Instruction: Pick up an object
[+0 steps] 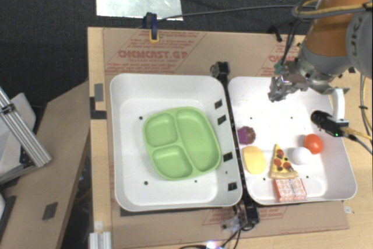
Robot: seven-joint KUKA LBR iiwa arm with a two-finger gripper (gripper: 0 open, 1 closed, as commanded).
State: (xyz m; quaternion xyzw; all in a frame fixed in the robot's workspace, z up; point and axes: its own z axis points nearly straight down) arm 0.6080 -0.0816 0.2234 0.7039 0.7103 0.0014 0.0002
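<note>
Pincer tips blurred over right bin, arm cropped

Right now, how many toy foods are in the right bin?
6. Purple lumpy piece by the divider; yellow piece; pizza slice; pink wafer block at the front; white egg; orange ball. None look hidden.

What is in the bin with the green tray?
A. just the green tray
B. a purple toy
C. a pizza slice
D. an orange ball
A: the green tray lies alone in the left bin, while the pizza slice, orange ball and purple toy all sit in the right bin.
</note>
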